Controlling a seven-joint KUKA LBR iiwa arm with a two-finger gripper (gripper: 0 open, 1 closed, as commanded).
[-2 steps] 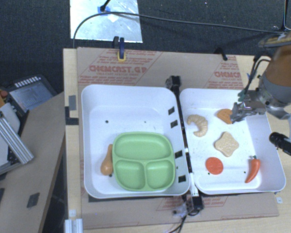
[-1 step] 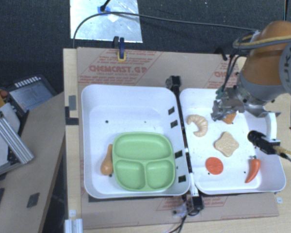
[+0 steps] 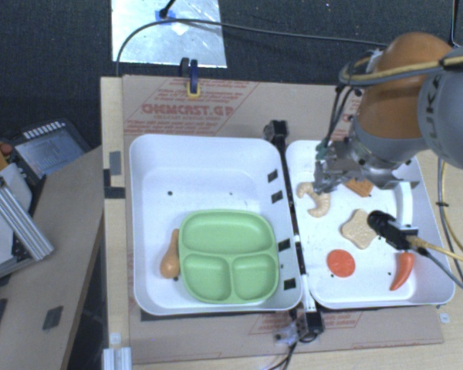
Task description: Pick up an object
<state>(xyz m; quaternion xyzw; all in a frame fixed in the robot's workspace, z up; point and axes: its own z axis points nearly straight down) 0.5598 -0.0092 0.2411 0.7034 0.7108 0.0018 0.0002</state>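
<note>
My gripper (image 3: 325, 179) hangs low over the back left part of the right bin (image 3: 370, 293). Just below and in front of it lies a beige curved pastry-like piece (image 3: 316, 201). A small orange-brown piece (image 3: 361, 187) lies to the gripper's right, partly hidden by the wrist. Further forward lie a tan toast-shaped piece (image 3: 357, 230), a red-orange disc (image 3: 340, 263) and a red-orange pepper (image 3: 402, 271). Nothing can be seen held by the gripper.
A white oblong thing (image 3: 403, 202) lies by the right bin's right wall. The left bin (image 3: 201, 156) holds a green divided plate (image 3: 228, 256) and a brown drumstick-like piece (image 3: 170, 257) beside it. A black divider (image 3: 287, 206) separates the bins.
</note>
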